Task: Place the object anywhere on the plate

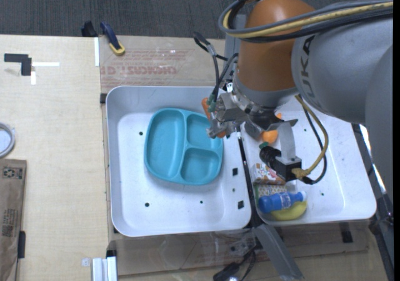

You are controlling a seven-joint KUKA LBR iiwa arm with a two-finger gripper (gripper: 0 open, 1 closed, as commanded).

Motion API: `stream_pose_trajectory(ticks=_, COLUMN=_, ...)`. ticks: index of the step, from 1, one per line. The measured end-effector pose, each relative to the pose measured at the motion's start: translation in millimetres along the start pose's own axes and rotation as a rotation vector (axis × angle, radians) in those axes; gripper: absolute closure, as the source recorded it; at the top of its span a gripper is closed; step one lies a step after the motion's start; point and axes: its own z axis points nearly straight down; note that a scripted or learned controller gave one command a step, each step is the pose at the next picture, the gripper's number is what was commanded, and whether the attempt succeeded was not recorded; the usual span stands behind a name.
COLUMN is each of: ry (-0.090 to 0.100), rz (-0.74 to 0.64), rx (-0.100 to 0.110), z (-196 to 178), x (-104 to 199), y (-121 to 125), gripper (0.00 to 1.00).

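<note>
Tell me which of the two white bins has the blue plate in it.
The left bin: the blue three-compartment plate lies in it. The right bin holds small items instead.

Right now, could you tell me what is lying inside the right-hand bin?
A blue bottle, a yellow banana-like item and a printed packet lie near its front-left corner; the arm covers much of the rest.

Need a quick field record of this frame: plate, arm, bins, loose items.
plate: blue, three compartments, in left bin, nothing visible on it
arm: grey with orange band, over the divider between the bins
end effector: at plate's right rim; finger state unclear
right bin: blue bottle, yellow item, snack packet near front-left corner
</note>
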Motion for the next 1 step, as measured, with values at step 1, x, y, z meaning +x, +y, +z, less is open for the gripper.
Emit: stream_pose_trajectory(ticks=1, ry=0.000, rz=0.001, rx=0.000, z=0.1, x=-0.1, y=-0.1, gripper=0.00)
